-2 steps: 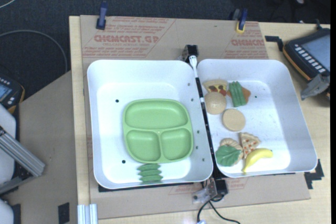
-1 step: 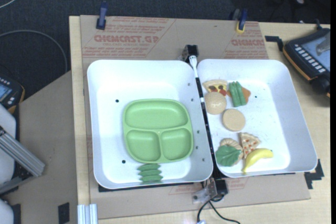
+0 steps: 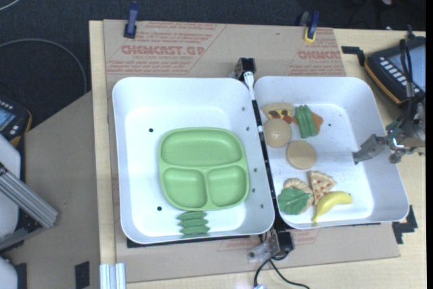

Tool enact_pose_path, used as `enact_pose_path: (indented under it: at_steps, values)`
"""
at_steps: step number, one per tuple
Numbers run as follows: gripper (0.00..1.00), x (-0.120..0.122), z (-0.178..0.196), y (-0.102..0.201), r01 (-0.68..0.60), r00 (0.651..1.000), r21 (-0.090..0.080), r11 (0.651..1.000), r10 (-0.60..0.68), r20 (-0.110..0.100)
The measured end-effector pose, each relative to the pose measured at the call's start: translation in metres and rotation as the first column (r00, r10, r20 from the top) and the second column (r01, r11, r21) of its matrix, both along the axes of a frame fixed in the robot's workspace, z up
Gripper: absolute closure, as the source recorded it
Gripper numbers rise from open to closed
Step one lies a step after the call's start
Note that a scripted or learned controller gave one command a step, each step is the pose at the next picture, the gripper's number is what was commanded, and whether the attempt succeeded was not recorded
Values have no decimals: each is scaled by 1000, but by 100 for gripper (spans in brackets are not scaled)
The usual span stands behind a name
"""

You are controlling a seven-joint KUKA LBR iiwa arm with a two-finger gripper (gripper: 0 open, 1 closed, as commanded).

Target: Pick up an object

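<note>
In the right bin (image 3: 352, 101) lie several toy foods. A pizza slice (image 3: 278, 111), a green ridged piece (image 3: 306, 121) and a tan bun (image 3: 277, 133) sit near its far left. A round beige cookie (image 3: 301, 155) lies in the middle. At the near side are a green leafy piece (image 3: 293, 200), a second pizza slice (image 3: 321, 182) and a yellow banana (image 3: 332, 203). My gripper (image 3: 373, 148) hangs low over the right side of this bin, to the right of the cookie, with nothing seen in it.
The left bin (image 3: 135, 145) holds a green divided plate (image 3: 202, 168) and a green ridged piece (image 3: 193, 223) in front of it. Blue and yellow clamps pin the board at the back. A black-and-orange device (image 3: 396, 71) lies at the far right.
</note>
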State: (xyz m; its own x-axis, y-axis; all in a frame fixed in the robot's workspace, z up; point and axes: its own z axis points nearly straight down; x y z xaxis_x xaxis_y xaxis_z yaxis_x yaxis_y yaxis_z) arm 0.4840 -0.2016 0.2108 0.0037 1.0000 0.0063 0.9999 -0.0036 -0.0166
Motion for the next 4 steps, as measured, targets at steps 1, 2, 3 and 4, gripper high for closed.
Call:
enact_pose_path:
  at_steps: [1, 2, 3, 4]
  values:
    - [0, 52, -131, 45, -7, 1000, -2, 1000, 7, 18]
    - [0, 122, -122, -6, -7, 1000, 6, 1000, 7, 19]
    - [0, 89, -122, 54, -6, 1000, -6, 1000, 6, 23]
    - [0, 155, -125, 43, -7, 1000, -9, 1000, 7, 24]
